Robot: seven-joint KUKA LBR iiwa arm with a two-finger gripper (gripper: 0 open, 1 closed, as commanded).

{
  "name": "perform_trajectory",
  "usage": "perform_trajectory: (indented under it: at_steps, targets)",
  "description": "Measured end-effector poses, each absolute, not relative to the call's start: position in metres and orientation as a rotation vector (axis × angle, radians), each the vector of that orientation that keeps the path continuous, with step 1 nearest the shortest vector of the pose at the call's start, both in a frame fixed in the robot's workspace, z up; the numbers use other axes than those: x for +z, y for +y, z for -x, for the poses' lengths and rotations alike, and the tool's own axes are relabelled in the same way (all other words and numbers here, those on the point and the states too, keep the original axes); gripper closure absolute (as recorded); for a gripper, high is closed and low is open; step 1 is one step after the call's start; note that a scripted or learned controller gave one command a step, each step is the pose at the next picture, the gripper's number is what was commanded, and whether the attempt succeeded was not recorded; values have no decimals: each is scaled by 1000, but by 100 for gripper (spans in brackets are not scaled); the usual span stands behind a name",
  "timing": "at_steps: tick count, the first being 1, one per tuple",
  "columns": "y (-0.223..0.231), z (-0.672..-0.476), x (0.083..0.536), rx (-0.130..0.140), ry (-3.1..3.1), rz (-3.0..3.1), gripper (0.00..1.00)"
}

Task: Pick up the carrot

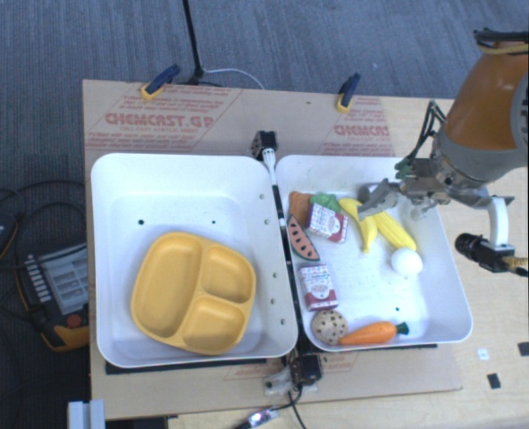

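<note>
right white bin (452,280), carrot (369,333) at front edge, gripper (382,195) well apart at back, looks released, nothing btwn fingers

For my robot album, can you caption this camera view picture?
Gripper hovers above the corn while the carrot waits at the bin's front edge.

The bench (157,119) is a flat brown board printed with red lettering, held along its far edge by two clamps with yellow grips (160,80) (347,91). Directly on it lie two shallow white bins touching side by side: the right bin (457,307) sits under the gripper (382,195), and the left bin (113,172) lies beyond it, on the side away from the arm.
</note>
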State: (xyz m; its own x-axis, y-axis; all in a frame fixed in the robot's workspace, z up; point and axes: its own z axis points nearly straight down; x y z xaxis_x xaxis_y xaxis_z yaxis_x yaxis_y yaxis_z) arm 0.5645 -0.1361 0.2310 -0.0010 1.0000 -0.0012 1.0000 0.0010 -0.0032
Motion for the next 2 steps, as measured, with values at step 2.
perform_trajectory:
  at_steps: [2]
  targets:
    - [-175, -482, 164, 4, -2574, 1787, 0]
